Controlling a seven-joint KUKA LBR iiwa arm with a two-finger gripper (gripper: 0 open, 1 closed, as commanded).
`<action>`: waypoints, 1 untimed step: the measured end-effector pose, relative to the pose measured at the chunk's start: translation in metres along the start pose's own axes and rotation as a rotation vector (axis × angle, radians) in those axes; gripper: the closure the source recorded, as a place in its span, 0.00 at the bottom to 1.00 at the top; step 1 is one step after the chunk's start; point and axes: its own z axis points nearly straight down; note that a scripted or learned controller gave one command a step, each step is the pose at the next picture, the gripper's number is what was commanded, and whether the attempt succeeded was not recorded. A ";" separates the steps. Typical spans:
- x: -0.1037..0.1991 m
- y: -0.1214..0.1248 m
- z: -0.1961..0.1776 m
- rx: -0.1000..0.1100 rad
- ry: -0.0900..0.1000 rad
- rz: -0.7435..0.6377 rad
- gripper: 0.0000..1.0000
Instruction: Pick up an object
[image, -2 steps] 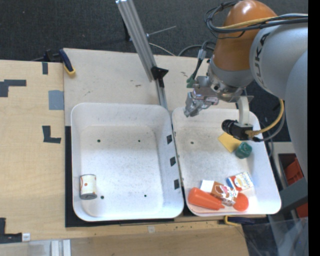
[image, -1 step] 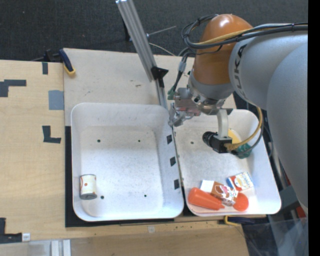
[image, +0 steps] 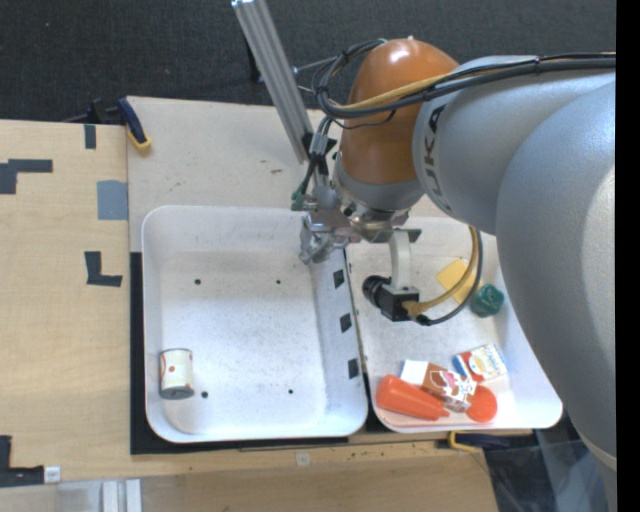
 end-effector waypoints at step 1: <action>0.005 0.003 0.022 0.001 -0.003 0.006 1.00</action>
